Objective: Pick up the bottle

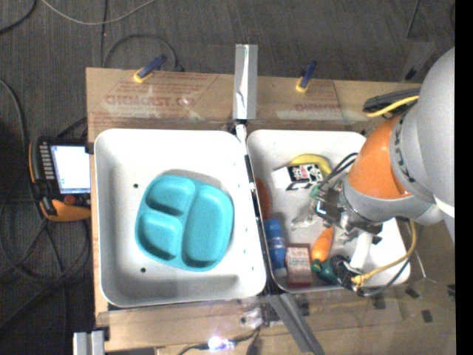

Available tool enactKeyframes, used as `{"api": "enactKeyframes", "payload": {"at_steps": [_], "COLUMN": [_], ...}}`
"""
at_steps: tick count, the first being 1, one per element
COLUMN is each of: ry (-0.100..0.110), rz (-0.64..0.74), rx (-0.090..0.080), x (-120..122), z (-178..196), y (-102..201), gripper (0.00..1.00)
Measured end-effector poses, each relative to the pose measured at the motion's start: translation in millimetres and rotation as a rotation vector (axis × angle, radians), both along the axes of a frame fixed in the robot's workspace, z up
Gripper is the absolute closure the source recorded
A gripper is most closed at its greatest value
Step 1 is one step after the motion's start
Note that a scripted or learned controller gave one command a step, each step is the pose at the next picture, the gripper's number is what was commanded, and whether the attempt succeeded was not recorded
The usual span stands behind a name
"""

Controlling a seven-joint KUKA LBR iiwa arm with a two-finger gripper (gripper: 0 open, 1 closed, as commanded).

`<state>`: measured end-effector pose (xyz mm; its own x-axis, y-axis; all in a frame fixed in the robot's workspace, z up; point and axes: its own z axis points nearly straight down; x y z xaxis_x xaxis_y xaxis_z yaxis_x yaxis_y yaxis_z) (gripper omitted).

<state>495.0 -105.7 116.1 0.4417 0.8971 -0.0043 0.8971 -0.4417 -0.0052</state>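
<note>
Reaching step: the arm hangs over the right bin (384,143), end effector (330,211) low among the clutter.
Bottle: blue bottle (275,244) lies along that bin's left wall, beside a red box (298,265).
Grip: cannot tell how it stands.
Next: shift left, align over the bottle, descend.
</note>
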Motion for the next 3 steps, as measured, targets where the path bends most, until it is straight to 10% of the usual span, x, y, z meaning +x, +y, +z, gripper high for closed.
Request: {"api": "enactKeyframes", "payload": {"at_steps": [1,2,3], "ry": [-0.020,-0.019,-0.003], "rz": [-0.412,-0.411,-0.670], "rx": [0.001,-0.001,-0.006], "x": [-7.1,-6.9,-9.3], "z": [-25.5,-16.0,66.5], "y": [1.1,0.9,55.1], "gripper": [0.00,1.00,1.00]}}
